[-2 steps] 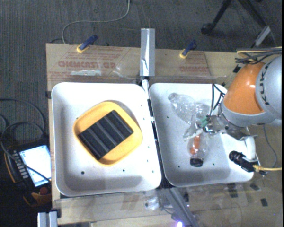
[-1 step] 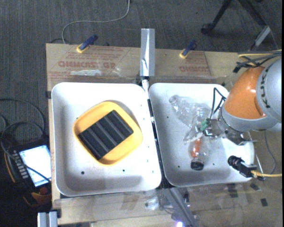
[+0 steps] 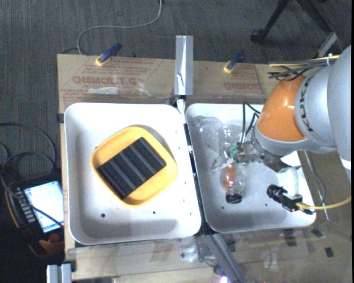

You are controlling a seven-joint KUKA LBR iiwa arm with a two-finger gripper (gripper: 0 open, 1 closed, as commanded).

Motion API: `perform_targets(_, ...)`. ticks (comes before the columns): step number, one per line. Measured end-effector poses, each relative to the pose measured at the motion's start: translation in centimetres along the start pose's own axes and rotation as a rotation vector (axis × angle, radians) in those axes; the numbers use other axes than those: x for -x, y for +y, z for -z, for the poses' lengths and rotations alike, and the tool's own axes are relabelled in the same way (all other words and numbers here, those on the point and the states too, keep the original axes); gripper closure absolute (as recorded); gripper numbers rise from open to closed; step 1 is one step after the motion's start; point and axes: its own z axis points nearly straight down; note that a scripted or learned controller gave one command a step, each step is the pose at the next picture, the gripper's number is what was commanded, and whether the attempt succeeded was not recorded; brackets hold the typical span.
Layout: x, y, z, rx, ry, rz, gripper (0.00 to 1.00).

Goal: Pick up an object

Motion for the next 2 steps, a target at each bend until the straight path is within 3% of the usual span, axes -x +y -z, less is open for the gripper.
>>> perform_targets(1, 0.0, 0.1, 1.0, 0.003, 0.001, -0.001, 1.0)
perform_targets(2, -1.4, 6.9, 8.1, -0.033, 0.015, 0.057, 1.0)
